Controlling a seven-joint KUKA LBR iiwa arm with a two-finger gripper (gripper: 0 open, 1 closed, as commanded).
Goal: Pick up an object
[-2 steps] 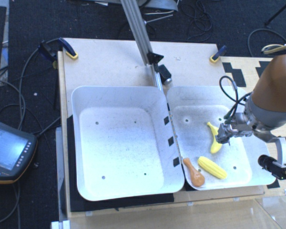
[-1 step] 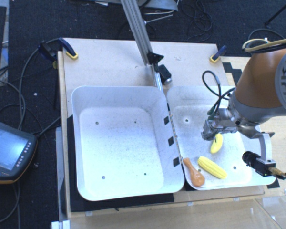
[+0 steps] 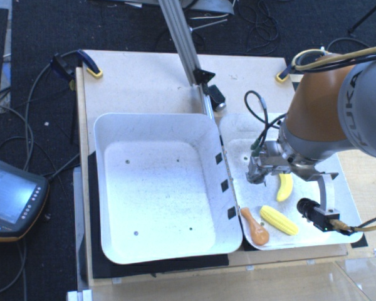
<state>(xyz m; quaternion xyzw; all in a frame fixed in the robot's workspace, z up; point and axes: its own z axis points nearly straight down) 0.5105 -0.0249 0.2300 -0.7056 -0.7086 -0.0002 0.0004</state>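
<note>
My arm (image 3: 354, 105) is a thick grey shell with a wide orange band (image 3: 316, 102) above the wrist. Black cables (image 3: 257, 108) loop beside it. My gripper (image 3: 258, 171) is dull grey metal, with a small black unit (image 3: 313, 213) alongside.

1. Illumination: even and diffuse from overhead; overall exposure moderate, colours slightly cool.
2. Left bin (image 3: 156, 187): white floor reads bright but retains surface speckle; no clipped highlights.
3. Right bin (image 3: 238, 144): partly shaded beneath the arm (image 3: 329, 108), with soft grey shadow on its floor.
4. Table (image 3: 144, 80): pale top evenly lit; a dark shadow strip runs along the left bin's lower edge.
5. Floor (image 3: 31, 55): dark carpet underexposed, cables barely separated from it.
6. Arm: orange band carries a broad soft sheen, no hard glare.
7. Sharpness: moderate; fine detail soft, compression grain visible, claw (image 3: 257, 173) region murky.
8. Geometry: slanted view; no strong edge distortion.
</note>
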